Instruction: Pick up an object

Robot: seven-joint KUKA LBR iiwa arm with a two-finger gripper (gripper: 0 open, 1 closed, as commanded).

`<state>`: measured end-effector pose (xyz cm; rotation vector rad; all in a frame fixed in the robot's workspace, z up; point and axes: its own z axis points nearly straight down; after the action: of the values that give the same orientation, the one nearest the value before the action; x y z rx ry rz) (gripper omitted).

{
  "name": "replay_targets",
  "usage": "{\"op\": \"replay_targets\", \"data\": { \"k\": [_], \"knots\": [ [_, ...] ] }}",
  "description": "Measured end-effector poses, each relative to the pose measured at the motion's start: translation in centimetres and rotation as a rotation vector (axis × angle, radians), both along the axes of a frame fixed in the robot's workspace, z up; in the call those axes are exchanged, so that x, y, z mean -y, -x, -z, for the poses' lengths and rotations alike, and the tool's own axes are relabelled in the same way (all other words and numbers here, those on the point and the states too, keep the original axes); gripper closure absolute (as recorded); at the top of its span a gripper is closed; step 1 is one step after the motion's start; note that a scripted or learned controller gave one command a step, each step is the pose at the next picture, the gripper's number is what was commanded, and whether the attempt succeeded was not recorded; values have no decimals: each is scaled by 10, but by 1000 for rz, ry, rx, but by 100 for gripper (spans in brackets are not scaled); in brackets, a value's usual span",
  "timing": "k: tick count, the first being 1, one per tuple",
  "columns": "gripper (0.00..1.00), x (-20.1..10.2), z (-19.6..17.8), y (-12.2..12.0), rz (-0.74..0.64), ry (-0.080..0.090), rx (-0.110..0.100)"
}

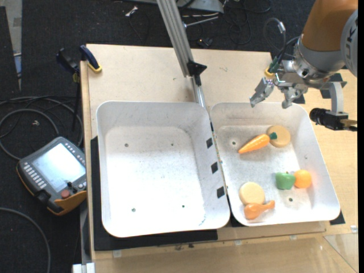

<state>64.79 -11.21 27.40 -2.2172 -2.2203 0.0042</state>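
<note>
The right bin (318, 152) holds several toy foods. An orange carrot (253, 143) lies near its back, touching a tan round piece with a green spot (278, 136). Toward the front right, a green piece (285, 180) and an orange ball (303, 178) sit side by side. At the front lie a tan disc (251, 193) and an orange drumstick-shaped piece (259, 209). My gripper (274, 95) hangs open above the back rim of the right bin, with nothing between its fingers.
The left bin (114, 118) sits beside the right one. A slanted metal pole (176, 30) rises behind the bins. A teach pendant (54, 175) lies on the floor at left, and a clamp (85, 58) sits on the bench's back left corner.
</note>
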Motion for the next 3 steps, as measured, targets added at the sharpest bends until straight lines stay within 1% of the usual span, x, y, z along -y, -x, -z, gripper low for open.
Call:
{"op": "replay_targets", "data": {
  "k": [1, 2, 3],
  "knots": [
    [0, 0, -3, 0, -1, 1, 4],
    [0, -4, 41, 2, 1, 1, 1],
    [0, -1, 105, 2, 2, 1, -2]
  ]
}}
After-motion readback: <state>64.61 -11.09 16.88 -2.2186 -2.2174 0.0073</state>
